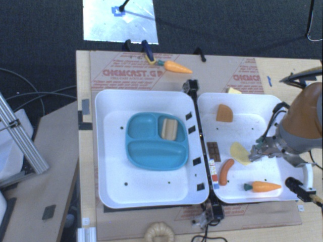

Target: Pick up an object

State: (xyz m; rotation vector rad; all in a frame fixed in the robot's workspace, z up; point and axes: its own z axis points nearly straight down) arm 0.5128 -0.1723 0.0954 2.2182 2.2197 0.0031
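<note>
While the arm (305, 120) reaches in from the right, its gripper (256, 153) hangs low over the right bin (262, 198). The tips sit just beside the right edge of a pale yellow piece (239, 153) that lies on the bin floor. I cannot tell if the tips are spread apart or pressed together, and nothing shows between them.

The right bin has many toy foods in it. An orange wedge (224, 113) lies at the far side. A brown chocolate bar (213, 151) lies by the left wall. A red sausage (226, 171) lies just near of the yellow piece. A carrot (262, 186) with a green end lies at the near side, to the right of the sausage.

The left bin (113, 185) holds a blue plate (151, 155) with three parts. A tan block (169, 129) sits in the far right part of the plate. The other two parts have nothing in them.

Behind the bins, on the cardboard sheet (126, 72), lies a second carrot (174, 66). A small yellow bit (233, 91) peeks out just past the far wall of the right bin. A shiny square sheet (121, 14) lies on the dark floor farther back.
</note>
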